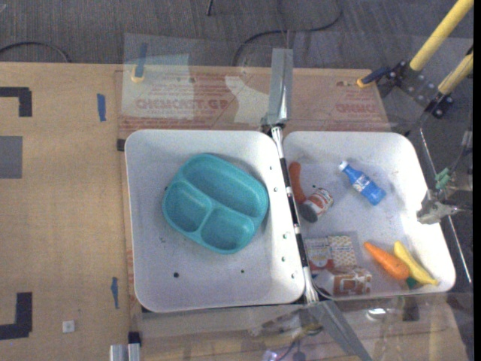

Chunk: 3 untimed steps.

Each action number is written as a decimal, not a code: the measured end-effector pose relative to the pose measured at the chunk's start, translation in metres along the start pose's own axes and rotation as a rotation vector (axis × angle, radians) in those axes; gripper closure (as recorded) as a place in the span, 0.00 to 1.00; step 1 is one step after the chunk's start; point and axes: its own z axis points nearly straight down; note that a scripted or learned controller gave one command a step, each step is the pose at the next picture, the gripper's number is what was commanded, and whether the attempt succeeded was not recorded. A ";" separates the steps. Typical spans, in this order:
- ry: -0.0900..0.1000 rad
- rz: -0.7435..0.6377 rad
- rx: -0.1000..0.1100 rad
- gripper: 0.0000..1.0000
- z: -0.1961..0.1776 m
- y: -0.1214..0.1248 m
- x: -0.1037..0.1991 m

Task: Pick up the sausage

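The sausage (pixel 296 181) is a short reddish-brown link. It lies lengthwise against the left wall of the right bin (pixel 421 164), near the divider between the two bins. A small red and white can (pixel 317 204) lies just right of its lower end, close to it or touching it.
The right bin also holds a blue bottle (pixel 361 183), an orange carrot (pixel 386 260), a yellow banana (pixel 415 264), a flat printed packet (pixel 331 250) and a brown carton (pixel 350 282). A teal divided plate (pixel 216 201) sits in the left bin (pixel 150 262). A small grey fixture (pixel 437 207) hangs at the right rim.
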 end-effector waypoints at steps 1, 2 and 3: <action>-0.004 -0.619 -0.006 1.00 -0.051 0.004 -0.023; -0.004 -0.656 -0.005 1.00 -0.010 0.073 -0.017; 0.000 0.072 0.002 1.00 0.016 0.060 -0.021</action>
